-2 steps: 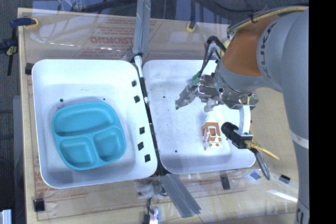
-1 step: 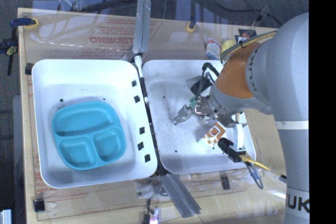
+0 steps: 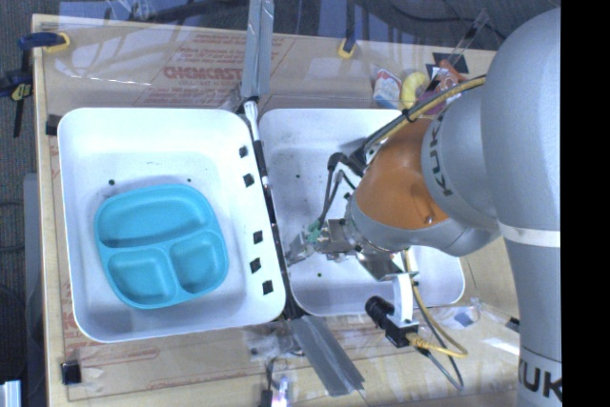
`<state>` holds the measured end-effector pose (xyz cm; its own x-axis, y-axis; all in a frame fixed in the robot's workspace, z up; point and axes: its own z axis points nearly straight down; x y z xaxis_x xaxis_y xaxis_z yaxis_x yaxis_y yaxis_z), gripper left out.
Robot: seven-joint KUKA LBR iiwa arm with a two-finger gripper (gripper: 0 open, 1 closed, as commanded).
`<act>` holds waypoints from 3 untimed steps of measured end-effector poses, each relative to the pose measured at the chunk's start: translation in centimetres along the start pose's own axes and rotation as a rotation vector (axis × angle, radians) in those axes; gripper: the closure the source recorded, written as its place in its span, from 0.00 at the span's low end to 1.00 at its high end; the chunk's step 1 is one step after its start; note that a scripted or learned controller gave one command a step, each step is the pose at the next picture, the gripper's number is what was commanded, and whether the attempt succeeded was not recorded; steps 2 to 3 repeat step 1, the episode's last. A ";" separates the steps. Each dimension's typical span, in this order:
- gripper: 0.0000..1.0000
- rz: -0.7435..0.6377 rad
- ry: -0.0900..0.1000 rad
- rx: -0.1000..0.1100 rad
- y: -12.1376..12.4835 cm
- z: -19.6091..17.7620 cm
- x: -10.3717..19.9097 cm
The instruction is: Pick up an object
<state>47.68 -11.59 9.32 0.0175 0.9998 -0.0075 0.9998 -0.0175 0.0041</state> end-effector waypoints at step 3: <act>0.00 0.082 0.008 0.008 6.0 0.3 -2.0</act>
